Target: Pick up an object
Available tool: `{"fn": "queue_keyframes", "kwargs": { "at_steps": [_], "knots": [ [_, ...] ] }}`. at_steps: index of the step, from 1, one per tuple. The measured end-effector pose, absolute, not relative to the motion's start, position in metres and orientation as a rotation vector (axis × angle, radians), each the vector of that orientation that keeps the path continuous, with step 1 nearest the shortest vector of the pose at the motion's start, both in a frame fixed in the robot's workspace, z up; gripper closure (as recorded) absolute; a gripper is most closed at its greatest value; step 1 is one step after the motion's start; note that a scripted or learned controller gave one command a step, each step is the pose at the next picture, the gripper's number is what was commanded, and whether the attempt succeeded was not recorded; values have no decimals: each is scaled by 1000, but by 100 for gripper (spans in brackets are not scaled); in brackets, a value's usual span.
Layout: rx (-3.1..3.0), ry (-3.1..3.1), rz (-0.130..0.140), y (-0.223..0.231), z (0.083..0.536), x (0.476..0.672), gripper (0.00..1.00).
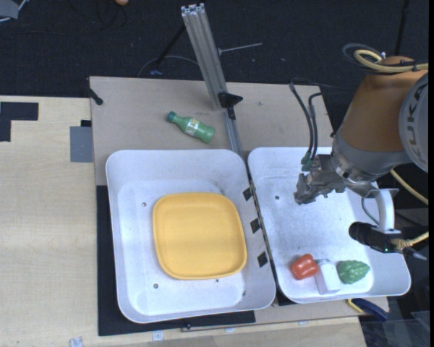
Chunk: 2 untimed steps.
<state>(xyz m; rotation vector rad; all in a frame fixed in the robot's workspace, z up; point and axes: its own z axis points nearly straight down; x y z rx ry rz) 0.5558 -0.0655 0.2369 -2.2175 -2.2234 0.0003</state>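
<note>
The red pepper lies at the near edge of the right bin, just beside a small white block and a green broccoli-like toy. The end effector hangs over the middle of that bin, so the pepper sits toward the camera from it, apart and roughly straight below it in the view. Whether it is open or closed I cannot tell; nothing shows in it. In the left bin rests a yellow plate; a green bottle lies on the tabletop behind.
</note>
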Motion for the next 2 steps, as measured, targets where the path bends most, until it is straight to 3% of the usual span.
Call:
{"fn": "queue_keyframes", "kwargs": {
  "at_steps": [1, 2],
  "knots": [
    [-2218, -2224, 1, -7, 238, 562, 100],
    [-2217, -2224, 1, 50, 229, 554, 100]
  ]
}}
